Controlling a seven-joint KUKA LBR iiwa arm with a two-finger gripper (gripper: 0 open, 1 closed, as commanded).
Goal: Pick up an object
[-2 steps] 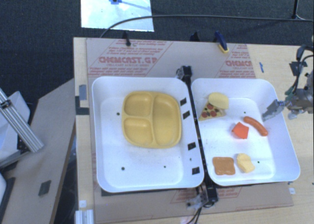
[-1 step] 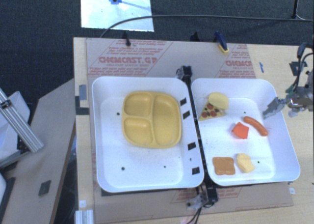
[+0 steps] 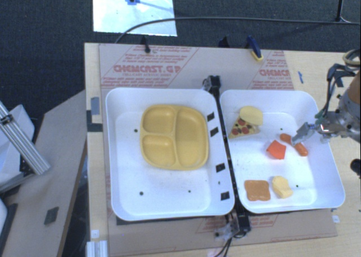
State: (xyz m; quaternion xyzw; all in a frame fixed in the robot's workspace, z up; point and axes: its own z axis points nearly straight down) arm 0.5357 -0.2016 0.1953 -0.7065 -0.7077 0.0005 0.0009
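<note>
Camera view from above the counter has my gripper (image 3: 303,133) coming in over the right rim of the right bin (image 3: 327,163), low and close to the bin floor, at the end of my grey wrist. I take the right bin as my landmark for everything that follows. The thing nearest me is the little orange sausage (image 3: 295,144), lying in the bin's right-middle part, just beside and slightly below my gripper tip toward the near rim; its long axis runs on a slant, from upper left to lower right, roughly in line with the way I reach in. Whether I touch it I cannot tell, and I cannot tell how my gripper stands either (the tip is a small grey blur here), so I claim no hold on anything. Just to the left of the sausage, toward the bin's centre, sits the orange-red block (image 3: 276,149). Further off, in the bin's upper-left part, lie the pizza slice (image 3: 243,128) and the yellow piece (image 3: 251,115) touching it; near the bin's front rim lie the toast (image 3: 257,190) and the pale yellow chunk (image 3: 281,187), side by side. My judgement: the sausage is the natural pick, a short shift toward the near rim and down, closing across its narrow width rather than along its length.
</note>
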